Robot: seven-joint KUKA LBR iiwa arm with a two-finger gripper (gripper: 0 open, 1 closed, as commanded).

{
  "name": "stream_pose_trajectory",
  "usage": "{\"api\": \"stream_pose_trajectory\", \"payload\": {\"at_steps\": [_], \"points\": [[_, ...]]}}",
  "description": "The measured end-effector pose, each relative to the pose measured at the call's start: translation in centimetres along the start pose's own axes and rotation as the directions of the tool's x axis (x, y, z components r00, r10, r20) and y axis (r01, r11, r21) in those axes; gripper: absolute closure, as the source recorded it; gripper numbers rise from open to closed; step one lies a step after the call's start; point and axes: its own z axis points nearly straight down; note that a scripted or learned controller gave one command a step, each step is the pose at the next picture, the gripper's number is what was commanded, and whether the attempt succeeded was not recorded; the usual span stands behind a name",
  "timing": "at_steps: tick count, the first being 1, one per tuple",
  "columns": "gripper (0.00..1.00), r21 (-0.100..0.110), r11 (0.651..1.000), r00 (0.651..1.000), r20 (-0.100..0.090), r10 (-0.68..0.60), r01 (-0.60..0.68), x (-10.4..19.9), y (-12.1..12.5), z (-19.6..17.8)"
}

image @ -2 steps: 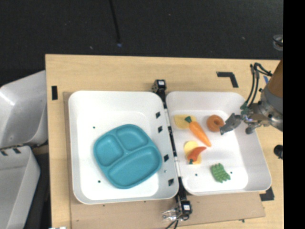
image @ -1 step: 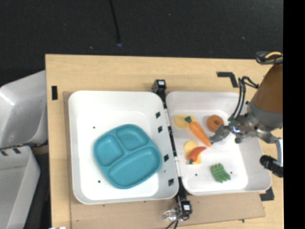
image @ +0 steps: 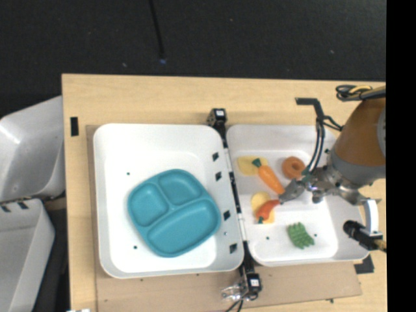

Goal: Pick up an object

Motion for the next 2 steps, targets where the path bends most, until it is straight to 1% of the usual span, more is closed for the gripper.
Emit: {"api": "stream_pose_trajectory", "payload": {"at_steps": [1, 2], "points": [[0.0, -0.002, 1.0, 1.0, 0.001, 0.002, -0.002, -0.1, 0.0, 3.2], [1.0, -0.007, 1.0, 1.0, 0.001, 0.006, -0.006, -0.2, 0.1, 2.0]]}}
